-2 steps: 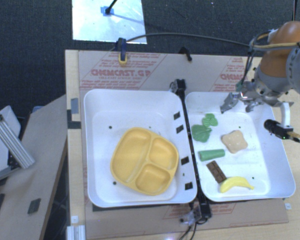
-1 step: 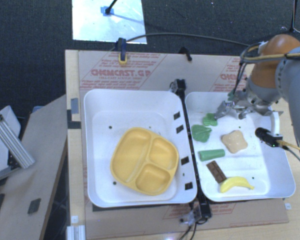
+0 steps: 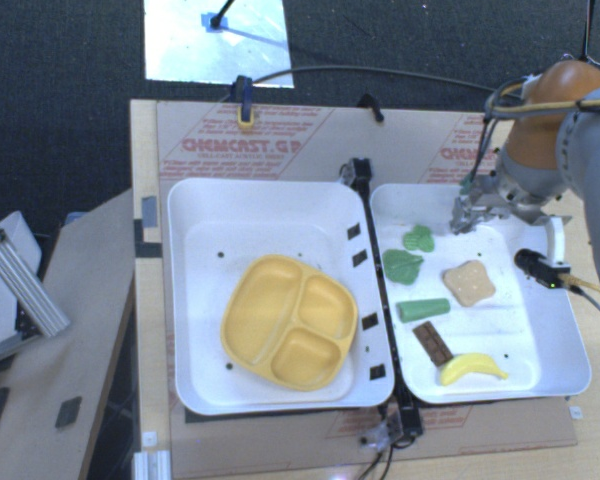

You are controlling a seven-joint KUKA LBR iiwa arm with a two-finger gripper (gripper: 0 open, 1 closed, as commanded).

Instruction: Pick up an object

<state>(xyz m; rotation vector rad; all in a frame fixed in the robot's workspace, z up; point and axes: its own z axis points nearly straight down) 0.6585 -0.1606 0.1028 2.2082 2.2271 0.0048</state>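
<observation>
Grey gripper [image 3: 464, 218] tips blurred above right bin [image 3: 570, 338].

The robot arm [image 3: 570, 128] is cut off by the right edge, so most of its body is out of sight. Its gripper [image 3: 464, 215] is small and dark against the right bin's [image 3: 570, 363] back wall; its finger position cannot be made out. At the left edge, a metal rail [image 3: 15, 273] is partly cropped.

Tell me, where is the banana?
The banana lies in the right-hand bin, at its near edge, just below the brown chocolate bar.
</observation>
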